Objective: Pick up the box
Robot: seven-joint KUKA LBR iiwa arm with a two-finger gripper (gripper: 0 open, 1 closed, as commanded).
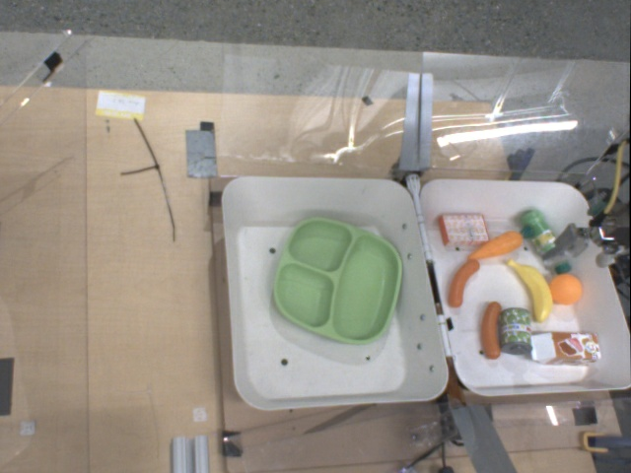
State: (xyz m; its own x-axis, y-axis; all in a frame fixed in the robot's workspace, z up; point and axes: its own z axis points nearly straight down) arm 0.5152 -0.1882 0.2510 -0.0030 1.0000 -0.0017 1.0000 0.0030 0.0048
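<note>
**binwatcher:** Where's the box at right now?

**kuka_fan:** There are two candidates, both in the right bin (592, 197). The pink patterned box (463, 229) lies flat near the bin's far left corner, just off the left wall. The brown and white carton (565, 348) lies on its side along the near edge, toward the near right corner. Nothing has hold of either one.

**binwatcher:** What's around them?

**kuka_fan:** A carrot (496, 246) sits just beside the pink box, angled toward a green can (536, 227) near the far edge. Below that there's a sausage (460, 282) by the left wall, plus a banana (532, 289) touching an orange (566, 289). A second sausage (491, 330) and a small labelled can (515, 329) sit right against the carton's left end.

**binwatcher:** And the gripper?

**kuka_fan:** The gripper (567, 244) comes in at the right edge, right next to the green can and above the orange, well away from the pink box. It's too small and blurry, so I honestly can't tell if it's wide or narrow. The left bin (246, 264) has a green divided plate (338, 281) in the middle.
</note>
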